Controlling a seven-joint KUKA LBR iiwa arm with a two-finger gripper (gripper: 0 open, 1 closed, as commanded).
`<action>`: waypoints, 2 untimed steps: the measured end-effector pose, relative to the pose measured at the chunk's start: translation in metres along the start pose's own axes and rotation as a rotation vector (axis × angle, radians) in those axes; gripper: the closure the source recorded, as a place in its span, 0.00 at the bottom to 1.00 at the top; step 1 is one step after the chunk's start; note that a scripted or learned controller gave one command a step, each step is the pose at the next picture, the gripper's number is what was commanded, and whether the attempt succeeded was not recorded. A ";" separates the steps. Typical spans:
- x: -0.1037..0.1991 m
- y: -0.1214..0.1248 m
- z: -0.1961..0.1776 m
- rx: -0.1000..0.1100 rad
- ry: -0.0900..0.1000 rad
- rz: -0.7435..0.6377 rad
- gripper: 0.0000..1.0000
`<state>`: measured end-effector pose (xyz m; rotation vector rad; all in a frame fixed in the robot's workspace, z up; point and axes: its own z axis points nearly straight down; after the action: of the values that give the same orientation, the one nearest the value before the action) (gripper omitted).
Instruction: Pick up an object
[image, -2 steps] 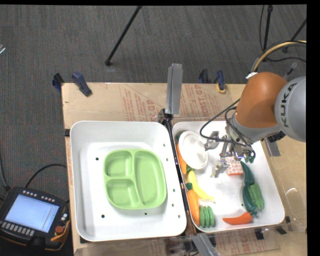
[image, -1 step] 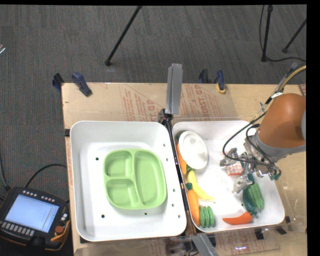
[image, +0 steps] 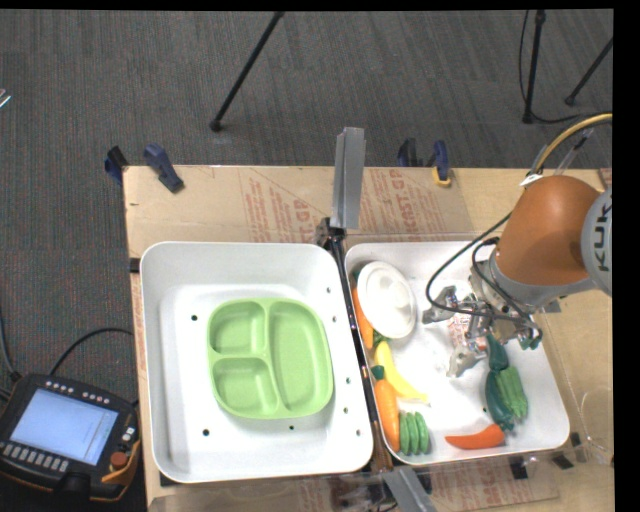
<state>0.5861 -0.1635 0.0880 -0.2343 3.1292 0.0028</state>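
The tool (image: 468, 358) hung low in the right bin (image: 545, 425) beside the dark green vegetable (image: 506, 392) — nothing showed between its fingers, and whether they were spread I could not tell. The pick looked undone — every toy lay on the bin floor.

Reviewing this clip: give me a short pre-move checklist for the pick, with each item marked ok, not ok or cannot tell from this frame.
1. Gripper is over the right bin, which holds the objects: ok.
2. Object seen between its fingers: not ok, none visible.
3. A target near the gripper: ok, the dark green toy vegetable lies just beside it.
4. Neighbours apart from that target: not ok, the orange pepper touches its lower end.
5. White bowl out of the gripper's way: ok.
6. Green divided plate in the left bin, away from the arm: ok.
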 end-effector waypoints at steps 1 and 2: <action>0.030 0.028 0.000 -0.001 0.002 -0.006 0.00; 0.008 -0.021 0.000 0.000 0.002 -0.111 0.00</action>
<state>0.5813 -0.1856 0.0877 -0.4070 3.1129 0.0023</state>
